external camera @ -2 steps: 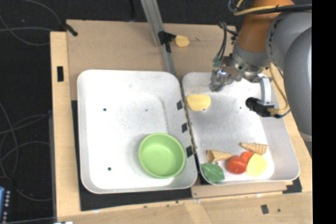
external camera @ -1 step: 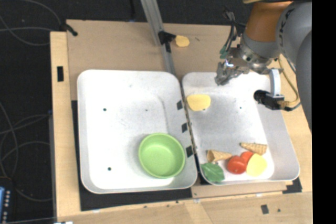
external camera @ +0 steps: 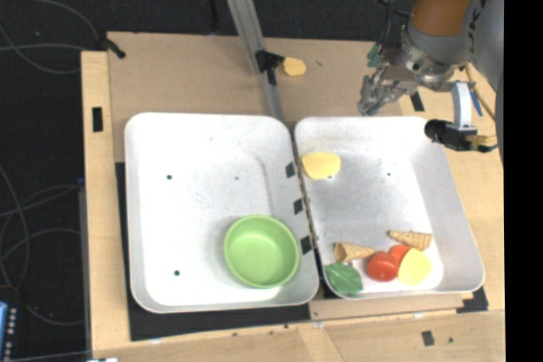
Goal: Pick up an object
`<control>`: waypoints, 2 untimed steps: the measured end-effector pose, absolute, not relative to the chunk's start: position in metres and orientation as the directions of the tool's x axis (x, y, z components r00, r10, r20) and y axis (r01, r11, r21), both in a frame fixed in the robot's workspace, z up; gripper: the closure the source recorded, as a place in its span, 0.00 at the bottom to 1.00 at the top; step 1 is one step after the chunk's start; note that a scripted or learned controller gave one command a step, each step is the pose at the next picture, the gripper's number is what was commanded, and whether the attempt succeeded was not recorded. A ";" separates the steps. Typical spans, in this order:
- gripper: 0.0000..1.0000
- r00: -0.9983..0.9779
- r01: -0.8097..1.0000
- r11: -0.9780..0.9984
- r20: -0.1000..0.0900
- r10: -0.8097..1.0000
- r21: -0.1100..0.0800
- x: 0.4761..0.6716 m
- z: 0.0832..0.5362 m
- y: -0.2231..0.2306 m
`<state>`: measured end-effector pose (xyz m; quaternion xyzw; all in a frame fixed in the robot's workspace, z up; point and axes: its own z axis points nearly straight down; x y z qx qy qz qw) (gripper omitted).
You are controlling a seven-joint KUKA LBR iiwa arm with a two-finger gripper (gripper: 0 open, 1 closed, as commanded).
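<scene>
My gripper (external camera: 371, 103) hangs above the far edge of the right bin (external camera: 441, 182), with nothing seen between its fingers. In that bin a pale yellow round piece (external camera: 321, 165) lies near the far left corner. Along the near edge lie a green leaf-shaped piece (external camera: 344, 277), a small cone (external camera: 353, 251), a red tomato-like piece (external camera: 383, 265), a yellow lemon-like piece (external camera: 415, 268) and a second cone (external camera: 411, 239). A green bowl (external camera: 261, 251) sits in the left bin (external camera: 170, 157), near its front right corner.
A slanted metal pole (external camera: 242, 8) rises from the bench behind the divide between the bins. A small yellow object (external camera: 294, 67) lies on the bench beside its base. A black fitting (external camera: 450, 133) sticks out at the right bin's far right corner.
</scene>
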<state>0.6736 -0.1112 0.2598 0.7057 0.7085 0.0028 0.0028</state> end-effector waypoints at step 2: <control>1.00 -0.006 1.000 0.006 -0.001 1.000 0.000 0.677 0.244 -0.009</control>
